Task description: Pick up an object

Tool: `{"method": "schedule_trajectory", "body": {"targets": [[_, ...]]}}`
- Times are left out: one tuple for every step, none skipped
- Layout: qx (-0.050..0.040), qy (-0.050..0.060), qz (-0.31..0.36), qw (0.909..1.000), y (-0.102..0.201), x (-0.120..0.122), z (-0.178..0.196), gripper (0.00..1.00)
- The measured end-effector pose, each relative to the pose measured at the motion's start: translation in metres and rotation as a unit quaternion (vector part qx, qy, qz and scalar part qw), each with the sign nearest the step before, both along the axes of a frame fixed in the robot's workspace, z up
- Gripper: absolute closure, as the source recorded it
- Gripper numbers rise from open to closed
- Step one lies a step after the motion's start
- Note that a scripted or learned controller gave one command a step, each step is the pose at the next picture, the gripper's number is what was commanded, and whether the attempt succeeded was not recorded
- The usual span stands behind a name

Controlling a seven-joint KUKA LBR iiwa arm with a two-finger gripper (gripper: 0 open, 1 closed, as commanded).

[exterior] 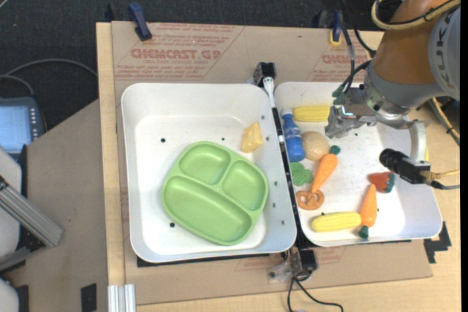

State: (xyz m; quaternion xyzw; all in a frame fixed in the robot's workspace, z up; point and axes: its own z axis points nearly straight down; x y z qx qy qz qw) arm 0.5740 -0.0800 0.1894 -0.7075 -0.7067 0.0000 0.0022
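Observation:
The right bin (pixel 414 210) holds several toy foods. A corn cob (pixel 311 113) lies at its far left, with a blue bottle (pixel 292 139) and a beige ball (pixel 315 145) just in front of it. A large carrot (pixel 325 170) slants down to an orange ring (pixel 311 199), beside a green piece (pixel 300 174). A second corn cob (pixel 335 221), a small carrot (pixel 368 207) and a red piece (pixel 380 181) lie nearer the front. My gripper (pixel 342 123) hangs over the bin's far part, right of the upper corn cob and just above-right of the beige ball.
The left bin (pixel 133 157) holds a green divided plate (pixel 216 190) and a pale yellow wedge (pixel 252 137) near its right wall. A black part with a cable (pixel 399 163) sticks out over the right bin. The grey and orange arm (pixel 409 40) overhangs the far right corner.

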Motion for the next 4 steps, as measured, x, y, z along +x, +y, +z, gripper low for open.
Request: {"method": "schedule_trajectory", "body": {"targets": [[-0.0011,-0.001,0.0,1.0,-0.001,0.003,-0.005,0.0],[-0.0003,0.0,-0.002,1.0,-0.018,-0.057,-0.108,0.0],[-0.0017,-0.005,-0.001,1.0,-0.018,-0.053,-0.092,1.0],[-0.0017,-0.008,0.004,1.0,0.033,0.0,0.001,1.0]]}}
